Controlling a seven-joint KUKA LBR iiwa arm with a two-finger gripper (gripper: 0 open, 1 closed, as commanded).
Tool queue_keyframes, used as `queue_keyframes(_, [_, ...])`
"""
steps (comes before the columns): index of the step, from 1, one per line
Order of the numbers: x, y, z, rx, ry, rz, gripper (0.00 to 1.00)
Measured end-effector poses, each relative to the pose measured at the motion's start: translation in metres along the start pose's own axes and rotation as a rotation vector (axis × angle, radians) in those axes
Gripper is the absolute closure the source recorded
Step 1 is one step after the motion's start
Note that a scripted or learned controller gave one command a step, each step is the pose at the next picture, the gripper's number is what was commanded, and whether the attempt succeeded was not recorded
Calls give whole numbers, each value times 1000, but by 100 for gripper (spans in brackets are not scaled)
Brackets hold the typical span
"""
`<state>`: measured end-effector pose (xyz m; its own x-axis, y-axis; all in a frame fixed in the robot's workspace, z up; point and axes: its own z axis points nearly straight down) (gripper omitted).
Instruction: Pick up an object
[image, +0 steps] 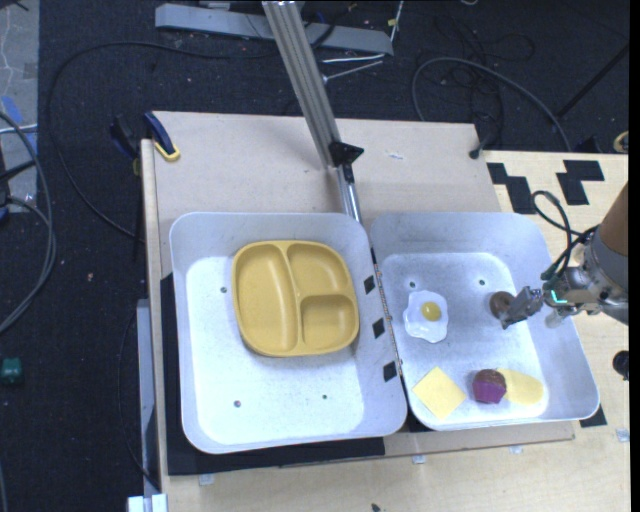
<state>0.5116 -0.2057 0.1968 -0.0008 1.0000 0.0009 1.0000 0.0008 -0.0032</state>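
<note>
From above, two white bins sit side by side on the surface (420, 160). The left bin (200, 400) carries a yellow divided plate (296, 297), lying flat with its three compartments showing. Over to the right bin (530, 240), and here are the candidates: a fried egg toy (427, 317) near the middle, a yellow cheese slice (439, 392) at the near edge, and just to its right a purple round piece (488, 385) touching a pale yellow piece (525, 387). And here is the arm (610, 260), reaching in from the right, with its gripper (512, 307) low over the right bin, to the right of the egg and well apart from it. A small brownish shape sits right at its tip; whether that is an object or part of the gripper, I cannot tell. Fingers spread or pressed together? Too small and dark to say.
</note>
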Motion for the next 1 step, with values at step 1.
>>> queue_keyframes(1, [0,1,-1,-3,-1,0,0])
